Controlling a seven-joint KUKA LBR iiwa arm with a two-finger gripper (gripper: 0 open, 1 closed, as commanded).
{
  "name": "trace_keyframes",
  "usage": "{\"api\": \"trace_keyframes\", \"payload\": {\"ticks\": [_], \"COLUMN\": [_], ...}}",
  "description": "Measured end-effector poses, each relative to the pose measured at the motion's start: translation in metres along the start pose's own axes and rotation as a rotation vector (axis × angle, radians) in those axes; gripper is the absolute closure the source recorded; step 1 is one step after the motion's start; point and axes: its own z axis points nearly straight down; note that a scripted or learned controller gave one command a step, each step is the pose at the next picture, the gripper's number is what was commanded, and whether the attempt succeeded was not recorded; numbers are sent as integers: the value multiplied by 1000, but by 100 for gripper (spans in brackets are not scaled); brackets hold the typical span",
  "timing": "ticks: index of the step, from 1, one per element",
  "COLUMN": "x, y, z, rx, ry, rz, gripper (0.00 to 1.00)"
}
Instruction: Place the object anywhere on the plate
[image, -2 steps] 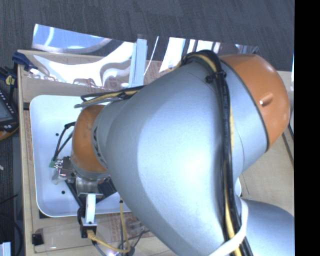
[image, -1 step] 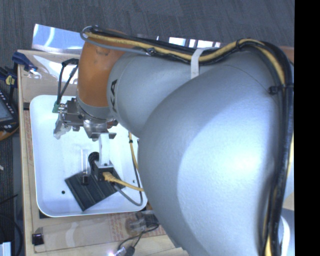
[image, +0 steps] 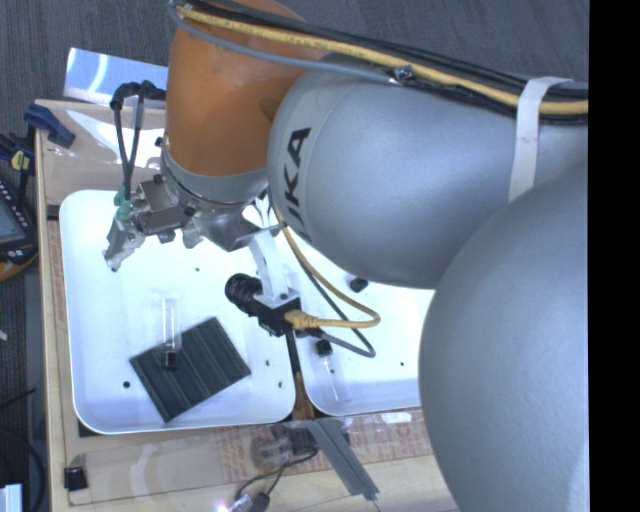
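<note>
grey arm (image: 420, 190) looming over bins, gripper (image: 118, 250) state unclear, syringe (image: 169, 325) touching ridged plate (image: 192, 368)

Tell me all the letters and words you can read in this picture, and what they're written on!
"KA": black letters on the grey arm, the visible end of a longer word whose start is hidden by the arm's curve.
Nothing else carries readable text; the dark ridged plate and white bins are unmarked.
</note>
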Motion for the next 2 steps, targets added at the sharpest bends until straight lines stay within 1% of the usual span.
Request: {"api": "trace_keyframes", "payload": {"ticks": [1,2], "x": [4,-17], "y": [0,-61], "z": [-9,70], "rx": [4,5], "ry": [2,-2], "rz": [-10,-267], "gripper": [100,100]}}
